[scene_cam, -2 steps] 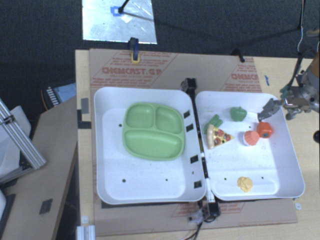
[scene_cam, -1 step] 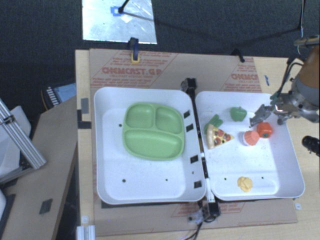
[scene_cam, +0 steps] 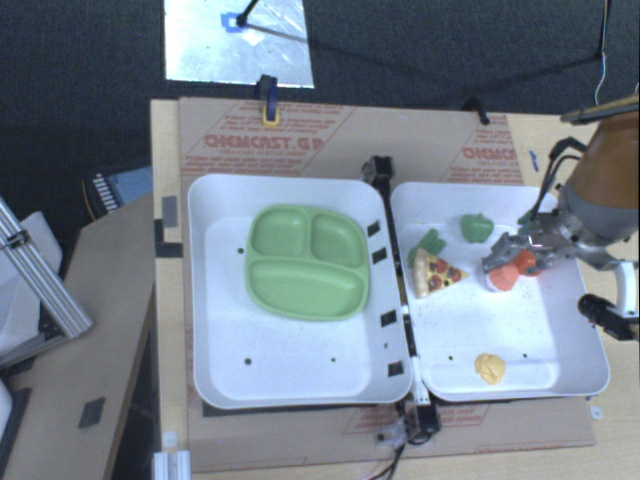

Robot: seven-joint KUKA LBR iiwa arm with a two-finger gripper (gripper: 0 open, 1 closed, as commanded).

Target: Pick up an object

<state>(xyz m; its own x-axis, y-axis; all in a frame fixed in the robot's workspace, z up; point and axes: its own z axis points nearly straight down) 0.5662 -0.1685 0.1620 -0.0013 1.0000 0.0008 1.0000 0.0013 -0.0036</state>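
Note:
In the right bin [scene_cam: 540, 358] lie a pizza slice toy [scene_cam: 435, 271], a small green piece [scene_cam: 431, 241] beside it, a green pepper-like toy [scene_cam: 476, 227], a yellow lumpy toy [scene_cam: 490, 367] near the front, and a red-orange object [scene_cam: 506, 274]. My gripper [scene_cam: 512, 259] reaches in from the right and hangs over the red-orange object, right at its top. Whether the object sits between the fingers is not visible from here.
The left bin [scene_cam: 220, 358] holds a green divided plate [scene_cam: 305, 262]. A black divider with clips [scene_cam: 392, 268] runs between the bins. Cardboard lies under both bins. The arm's orange band [scene_cam: 610, 168] stands at the right edge.

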